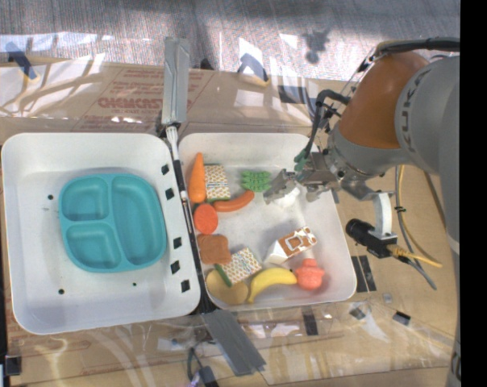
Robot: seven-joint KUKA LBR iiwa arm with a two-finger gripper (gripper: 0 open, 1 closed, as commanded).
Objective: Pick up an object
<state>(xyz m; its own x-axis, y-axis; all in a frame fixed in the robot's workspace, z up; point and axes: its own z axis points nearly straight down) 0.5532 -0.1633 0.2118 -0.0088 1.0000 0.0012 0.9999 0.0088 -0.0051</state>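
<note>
The right white bin holds several toy foods: an orange carrot, a patterned cracker, a green leafy piece, an orange sausage, a red tomato, a brown toast, a sandwich square, a yellow banana, a red berry and a cake slice. My gripper hangs over the upper middle of this bin, just right of the green piece. It is open and nothing sits between its fingers.
The left white bin carries a teal divided plate. A black hinge strip runs between the two bins. The grey arm with its orange band comes in from the right over the right bin's far corner.
</note>
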